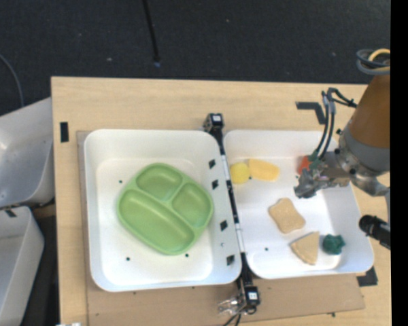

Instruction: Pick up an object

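Bench inventory as I read it from the overhead camera: my two-finger gripper (307,185) hangs over the shallow white right-hand bin (340,267), below the grey arm with its orange band (371,117); how its tip stands I cannot tell, since the dark metalwork there blurs together, and I see nothing clearly clamped in it. Item one, a small red piece (303,162), sits just beside the gripper on its far side, touching or nearly so; I cannot make out which. Item two, a tan bread-shaped slice (286,215), lies near the gripper, toward the camera and slightly left of it. Item three, a tan wedge-shaped piece (306,248), lies further toward the camera than the slice, with item four, a small dark green lump (333,243), just beside its right edge. Items five and six, a pale yellow oblong block (264,170) and a brighter yellow rounded piece (240,173), lie touching each other to the gripper's left, close to the divide between bins. Well apart on the left, the second white bin (98,263) carries a light green plastic compartment tray (164,208)
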